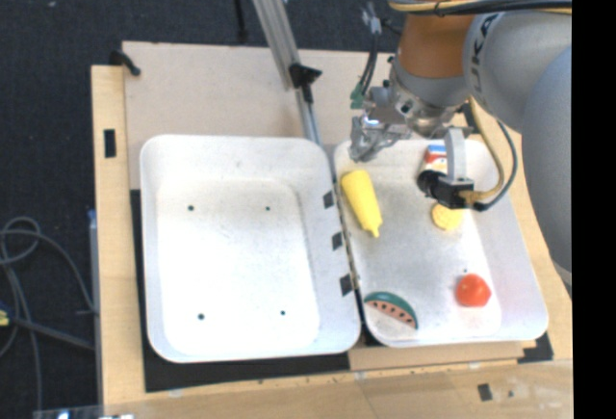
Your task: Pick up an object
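Observation:
My gripper [364,149] hangs over the far left corner of the right bin [510,253], just above the top end of a yellow corn cob [362,201] that lies along the bin's left wall. Nothing shows between the fingers. A small yellow piece [447,218] lies mid-bin, partly behind the wrist hardware. A red tomato [472,291] sits toward the near right. A watermelon slice [393,308] rests at the near left corner. A red, white and blue item [436,156] peeks out at the far side behind the arm.
The left bin [173,244] stands beside the right one, sharing a middle wall with black clips [338,239]. A slanted metal rail [274,17] rises behind the bins, close to the gripper's left. Bare bench board [212,85] lies behind the bins.

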`<action>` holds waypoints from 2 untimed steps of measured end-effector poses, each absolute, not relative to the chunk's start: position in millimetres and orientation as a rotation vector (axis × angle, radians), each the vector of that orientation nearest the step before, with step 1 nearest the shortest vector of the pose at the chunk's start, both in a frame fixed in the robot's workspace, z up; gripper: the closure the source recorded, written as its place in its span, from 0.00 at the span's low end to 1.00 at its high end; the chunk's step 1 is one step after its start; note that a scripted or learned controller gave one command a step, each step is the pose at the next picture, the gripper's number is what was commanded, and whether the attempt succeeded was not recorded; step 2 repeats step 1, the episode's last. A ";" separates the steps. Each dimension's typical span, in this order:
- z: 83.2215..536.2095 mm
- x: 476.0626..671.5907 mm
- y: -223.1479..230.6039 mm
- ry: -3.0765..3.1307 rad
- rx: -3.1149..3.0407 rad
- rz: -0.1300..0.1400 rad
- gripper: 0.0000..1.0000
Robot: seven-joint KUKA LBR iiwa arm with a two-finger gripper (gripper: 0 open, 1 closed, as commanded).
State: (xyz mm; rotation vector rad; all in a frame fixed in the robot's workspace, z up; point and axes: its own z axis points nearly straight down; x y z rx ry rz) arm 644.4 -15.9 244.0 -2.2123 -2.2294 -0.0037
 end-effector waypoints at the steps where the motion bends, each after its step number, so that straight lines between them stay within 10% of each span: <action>1: 254.6 639.2 35.6 -2.230 -2.214 -0.006 1.00; 2: 254.6 639.2 35.6 -2.230 -2.214 -0.006 1.00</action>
